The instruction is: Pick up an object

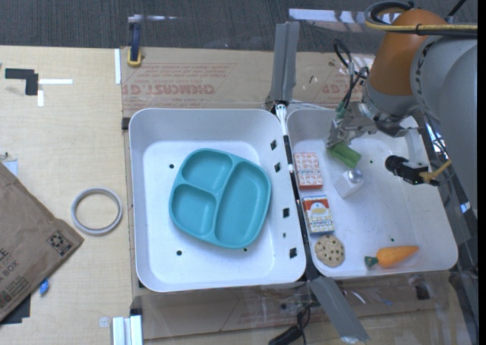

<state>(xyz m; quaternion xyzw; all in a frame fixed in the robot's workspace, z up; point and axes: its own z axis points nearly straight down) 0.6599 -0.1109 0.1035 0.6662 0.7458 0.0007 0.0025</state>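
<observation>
Seen from above at a slant, two white bins sit side by side on a bench. The left bin [144, 207] holds a teal divided plate [220, 197]. In the right bin [425, 237], the gripper [343, 138] is low at the far end, just above a green object [345, 155]; whether it grips anything cannot be told. Two small red boxes [307, 170] [318, 214], a cookie [329, 251] and a toy carrot [393, 256] lie nearer the front. A tape ring [96, 210] rests on the bench at left.
</observation>
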